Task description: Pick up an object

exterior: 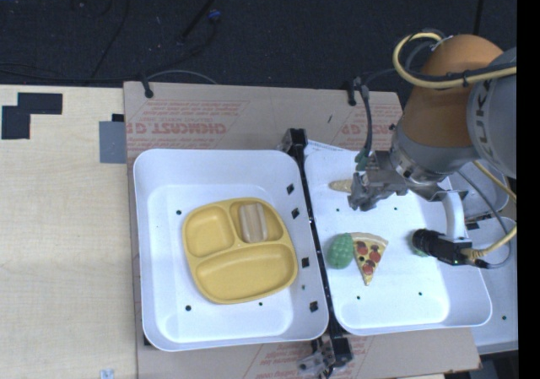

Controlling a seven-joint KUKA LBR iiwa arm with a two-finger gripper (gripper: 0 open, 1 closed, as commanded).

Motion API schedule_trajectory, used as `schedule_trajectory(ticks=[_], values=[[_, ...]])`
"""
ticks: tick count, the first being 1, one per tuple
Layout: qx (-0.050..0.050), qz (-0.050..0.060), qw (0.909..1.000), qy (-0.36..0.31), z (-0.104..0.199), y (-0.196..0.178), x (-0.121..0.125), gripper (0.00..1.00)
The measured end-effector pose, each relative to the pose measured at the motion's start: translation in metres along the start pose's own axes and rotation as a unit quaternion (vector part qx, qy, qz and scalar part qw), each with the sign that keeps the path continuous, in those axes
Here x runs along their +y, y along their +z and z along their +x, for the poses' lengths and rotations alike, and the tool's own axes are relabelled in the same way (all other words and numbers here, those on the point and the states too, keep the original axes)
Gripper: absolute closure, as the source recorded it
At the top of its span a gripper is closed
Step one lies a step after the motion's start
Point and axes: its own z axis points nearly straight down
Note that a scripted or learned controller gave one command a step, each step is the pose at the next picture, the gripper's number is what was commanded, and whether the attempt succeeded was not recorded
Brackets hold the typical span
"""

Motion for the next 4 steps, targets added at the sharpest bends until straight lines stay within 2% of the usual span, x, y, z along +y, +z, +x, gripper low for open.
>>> schedule_trajectory(ticks=[1, 2, 3, 4], values=[[-0.001, 0.000, 1.0000, 0.000, 0.053, -0.003, 0.024, 1.00], [-0.001, 0.000, 1.0000, 0.001, 0.103, -0.006, 0.033, 1.00], [0.000, 0.000, 1.0000, 0.000, 0.154, 0.002, 0.060, 1.00], [-0.001, 0.001, 1.0000, 0.001, 0.152, 0.002, 0.059, 0.00]])
